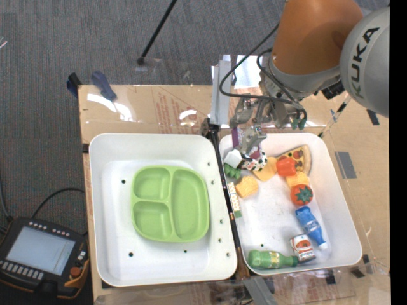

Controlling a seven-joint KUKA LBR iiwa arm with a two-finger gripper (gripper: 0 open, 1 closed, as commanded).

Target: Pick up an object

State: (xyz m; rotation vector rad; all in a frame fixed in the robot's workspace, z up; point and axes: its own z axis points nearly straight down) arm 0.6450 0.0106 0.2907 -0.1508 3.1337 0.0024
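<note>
The left bin [102, 170] on the counter [152, 110] holds a green divided plate [170, 204]. The right bin [340, 215] holds toys: a green bottle [271, 258] at its near wall, a small can [304, 248], a blue bottle [311, 227], a tomato [301, 194] and a pizza slice [299, 155]. The gripper [253, 146] hangs over the far-left corner; whether its jaws are spread, I cannot tell

Toys [280, 167] crowd the right bin's [340, 189] back (centre floor bare)
</note>
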